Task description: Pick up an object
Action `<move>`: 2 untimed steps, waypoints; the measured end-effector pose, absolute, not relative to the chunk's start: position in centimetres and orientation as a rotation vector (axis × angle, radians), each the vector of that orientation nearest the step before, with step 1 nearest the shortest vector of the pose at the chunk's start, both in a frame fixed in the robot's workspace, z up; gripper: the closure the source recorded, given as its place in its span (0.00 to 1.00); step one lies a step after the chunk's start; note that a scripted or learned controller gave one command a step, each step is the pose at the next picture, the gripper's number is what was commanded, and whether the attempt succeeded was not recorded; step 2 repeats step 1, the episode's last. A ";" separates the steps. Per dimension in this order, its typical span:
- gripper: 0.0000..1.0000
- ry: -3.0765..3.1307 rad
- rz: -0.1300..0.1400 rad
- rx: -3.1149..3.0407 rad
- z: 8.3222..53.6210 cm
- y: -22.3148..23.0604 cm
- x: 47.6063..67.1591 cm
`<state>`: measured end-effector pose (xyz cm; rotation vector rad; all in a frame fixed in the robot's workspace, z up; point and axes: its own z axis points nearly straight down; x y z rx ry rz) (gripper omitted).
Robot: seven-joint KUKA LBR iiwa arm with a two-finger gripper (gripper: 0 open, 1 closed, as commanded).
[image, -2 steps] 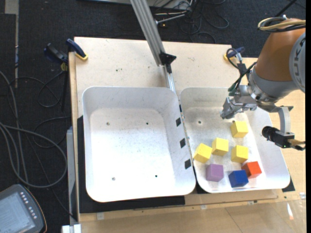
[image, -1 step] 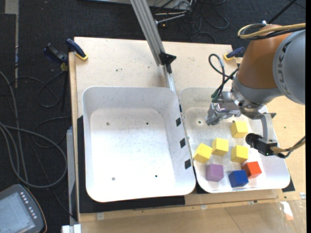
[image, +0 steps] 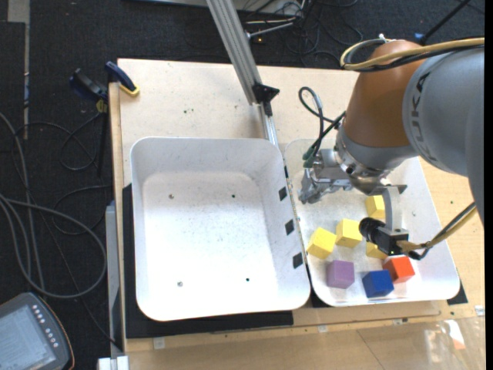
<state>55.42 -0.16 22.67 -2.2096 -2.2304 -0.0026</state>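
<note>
Blocks in the right bin (image: 435, 280) — yellow block (image: 322, 243) and second yellow block (image: 349, 232) side by side, third yellow block (image: 375, 205) farther back, purple block (image: 340, 274), blue block (image: 377, 283), orange block (image: 401, 268) near the front rim. Claw (image: 312, 190) low over the bin's left part, near the left bin (image: 146, 160), apart from every block. Cannot tell how wide it stands or whether anything sits in it. Both bins on the tabletop (image: 192, 91).
</note>
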 end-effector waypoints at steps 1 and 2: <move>1.00 -2.231 -0.004 -2.210 23.7 5.8 54.5; 1.00 -2.231 -0.004 -2.210 23.7 5.8 54.5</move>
